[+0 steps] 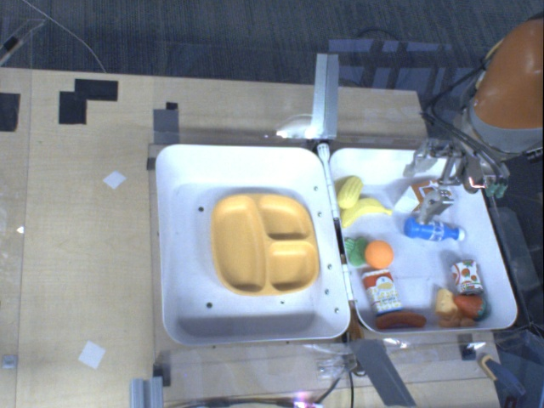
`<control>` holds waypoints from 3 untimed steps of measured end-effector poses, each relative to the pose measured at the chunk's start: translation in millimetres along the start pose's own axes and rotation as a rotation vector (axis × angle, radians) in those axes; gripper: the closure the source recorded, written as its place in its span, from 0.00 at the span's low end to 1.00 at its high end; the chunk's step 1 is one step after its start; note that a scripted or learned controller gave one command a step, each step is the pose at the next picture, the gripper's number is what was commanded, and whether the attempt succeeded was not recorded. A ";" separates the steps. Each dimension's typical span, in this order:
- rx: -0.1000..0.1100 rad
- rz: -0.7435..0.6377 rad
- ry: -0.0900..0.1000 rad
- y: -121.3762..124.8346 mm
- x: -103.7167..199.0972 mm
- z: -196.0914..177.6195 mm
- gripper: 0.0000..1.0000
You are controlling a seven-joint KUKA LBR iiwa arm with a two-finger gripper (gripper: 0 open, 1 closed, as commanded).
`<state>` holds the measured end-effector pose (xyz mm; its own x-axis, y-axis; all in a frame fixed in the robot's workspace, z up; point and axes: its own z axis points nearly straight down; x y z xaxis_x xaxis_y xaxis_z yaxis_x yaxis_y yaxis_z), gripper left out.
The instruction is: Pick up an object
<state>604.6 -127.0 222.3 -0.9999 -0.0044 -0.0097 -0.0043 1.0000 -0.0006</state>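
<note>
Wooden bench, two white bins; right bin (501, 253) holds toys; gripper (438, 201) hangs over its upper part, grip state can't tell; blue bottle (432, 230) lies just beside it at 6 o'clock; yellow tray (262, 243) in left bin (183, 253).

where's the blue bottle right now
In the camera view the blue bottle lies on its side in the right bin, toward its upper right, directly below the gripper and to the right of the orange ball.
</note>
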 end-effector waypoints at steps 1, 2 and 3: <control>-0.002 0.059 0.011 -19.7 41.1 110.0 0.00; 0.001 0.260 0.000 -56.1 47.8 111.7 0.00; 0.001 0.435 -0.005 -77.4 69.8 132.3 0.00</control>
<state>536.4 -204.7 89.5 -0.9085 0.4177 -0.0143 0.4177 0.9086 0.0036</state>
